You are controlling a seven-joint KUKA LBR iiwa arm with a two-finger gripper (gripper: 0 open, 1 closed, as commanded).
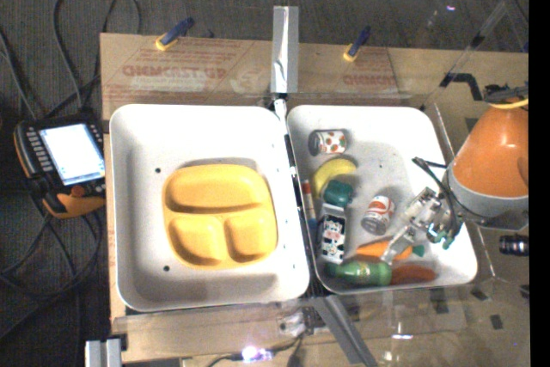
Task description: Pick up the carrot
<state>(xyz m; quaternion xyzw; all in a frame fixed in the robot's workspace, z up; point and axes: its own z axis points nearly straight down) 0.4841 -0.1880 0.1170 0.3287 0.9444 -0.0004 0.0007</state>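
Tool (402,247) positioned over carrot (375,251) in right bin (430,133); finger state cannot be determined from this view.

Left bin (137,211) holds a yellow divided tray (222,213), three compartments. Right bin (391,129): small can lying on its side (329,141) near the far wall, yellow round item (331,171) touching a teal-capped container (337,193), milk-carton-like box (333,238), second small can (377,214), green bottle (359,272) along the near wall. Handheld screen unit (62,157) on the floor left of the bench.
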